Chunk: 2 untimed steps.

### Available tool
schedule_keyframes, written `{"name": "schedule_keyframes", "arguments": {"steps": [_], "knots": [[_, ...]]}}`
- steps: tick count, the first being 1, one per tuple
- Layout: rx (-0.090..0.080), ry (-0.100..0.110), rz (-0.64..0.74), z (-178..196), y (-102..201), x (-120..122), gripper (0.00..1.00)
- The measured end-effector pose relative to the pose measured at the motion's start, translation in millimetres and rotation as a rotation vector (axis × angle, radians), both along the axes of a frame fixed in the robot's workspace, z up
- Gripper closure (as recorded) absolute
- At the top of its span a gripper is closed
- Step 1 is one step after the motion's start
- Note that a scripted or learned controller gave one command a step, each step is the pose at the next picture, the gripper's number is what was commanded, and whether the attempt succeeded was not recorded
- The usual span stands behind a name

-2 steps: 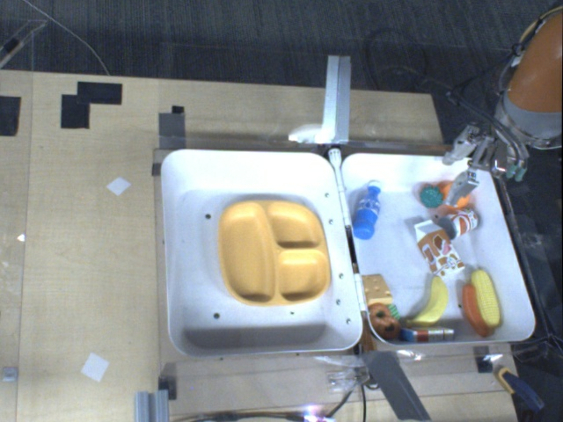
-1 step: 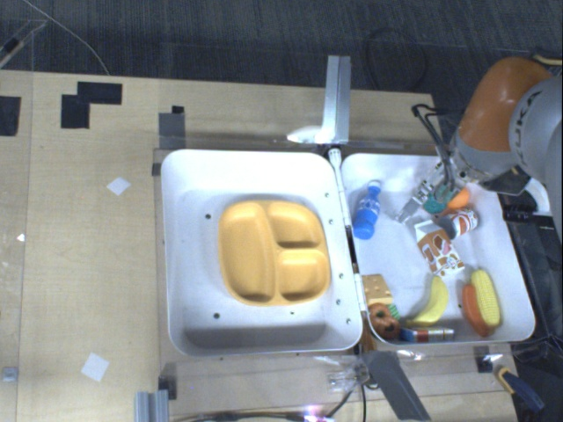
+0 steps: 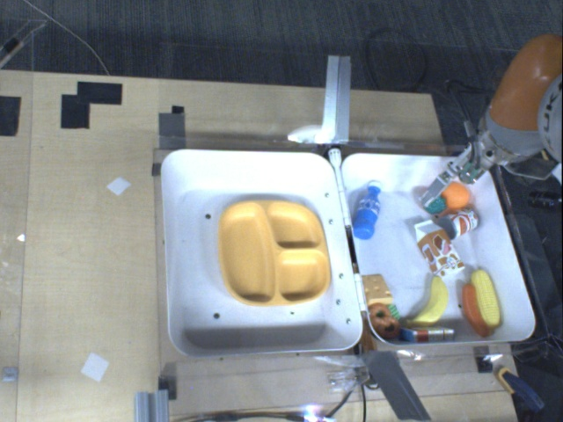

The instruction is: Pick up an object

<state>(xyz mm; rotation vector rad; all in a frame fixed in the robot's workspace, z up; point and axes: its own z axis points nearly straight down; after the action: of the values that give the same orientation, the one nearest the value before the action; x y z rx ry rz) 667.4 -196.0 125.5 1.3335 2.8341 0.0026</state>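
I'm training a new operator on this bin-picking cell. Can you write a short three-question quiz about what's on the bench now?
1. True or false: the yellow divided tray lies in the right bin.
2. Which lies closest to the gripper? A. blue bottle B. orange ball C. banana
3. Fill in: the banana lies near the right bin's ___ edge in the camera view.

Key: 1 false, it lies in the left bin; 2 B; 3 bottom.

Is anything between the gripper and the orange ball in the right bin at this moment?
Nothing visible. The gripper sits right at the orange ball near the far side of the right bin, its tip against the ball's left side. The small can lies just beyond, toward the camera, not in between.
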Motion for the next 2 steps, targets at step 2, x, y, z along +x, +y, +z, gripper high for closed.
{"name": "schedule_keyframes", "arguments": {"steps": [2], "knots": [[-0.001,0.0,0.074,-38,1,-33,0.0]]}}
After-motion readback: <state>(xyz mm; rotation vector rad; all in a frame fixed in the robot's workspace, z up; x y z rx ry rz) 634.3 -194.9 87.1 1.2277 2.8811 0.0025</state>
